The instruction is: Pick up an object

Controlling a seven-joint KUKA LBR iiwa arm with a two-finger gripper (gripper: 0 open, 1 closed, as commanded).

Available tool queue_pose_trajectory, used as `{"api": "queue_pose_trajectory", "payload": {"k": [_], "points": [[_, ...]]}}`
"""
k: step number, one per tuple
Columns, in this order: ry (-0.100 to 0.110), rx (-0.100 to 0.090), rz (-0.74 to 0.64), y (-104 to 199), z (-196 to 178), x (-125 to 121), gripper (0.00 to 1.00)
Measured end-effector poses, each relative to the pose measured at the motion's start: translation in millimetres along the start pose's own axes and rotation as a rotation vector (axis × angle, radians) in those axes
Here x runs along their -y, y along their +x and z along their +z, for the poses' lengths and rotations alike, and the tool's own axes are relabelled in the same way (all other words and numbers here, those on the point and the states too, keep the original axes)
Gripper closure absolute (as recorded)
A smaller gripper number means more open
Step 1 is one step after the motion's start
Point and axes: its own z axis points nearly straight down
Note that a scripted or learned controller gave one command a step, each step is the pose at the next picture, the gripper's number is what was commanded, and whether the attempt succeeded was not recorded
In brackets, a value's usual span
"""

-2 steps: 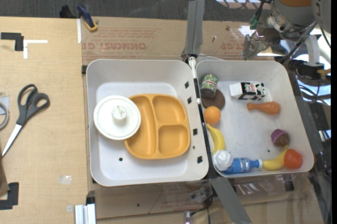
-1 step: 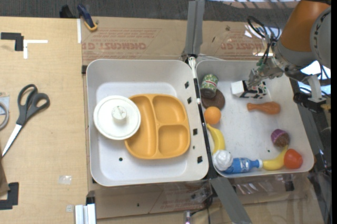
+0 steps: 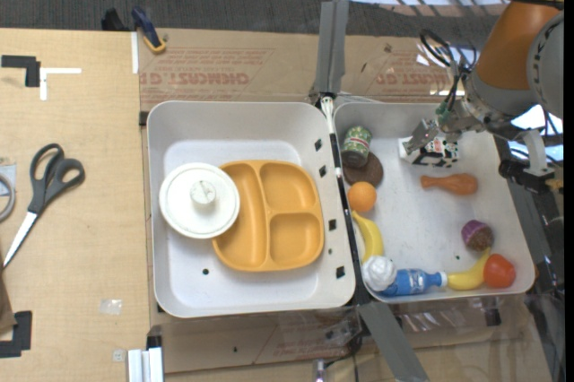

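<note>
The tool sits low at twelve o'clock in the right bin, seemingly clenched on a black-and-white toy cow, though the view is too coarse to be sure, so the lift remains undone.

The arm is a thick rounded tube with a broad orange band and pale grey casing beside it. Thin black cables loop at its wrist, just above the right bin. The gripper is small, silver-grey metal with dark parts.
</note>
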Motion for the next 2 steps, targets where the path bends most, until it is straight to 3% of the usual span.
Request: {"api": "queue_pose_trajectory", "payload": {"k": [1, 2], "points": [[-0.007, 0.007, 0.130, 0, 9, -9, 0.00], [-0.012, 0.009, 0.249, 39, 8, 3, 0.00]]}}
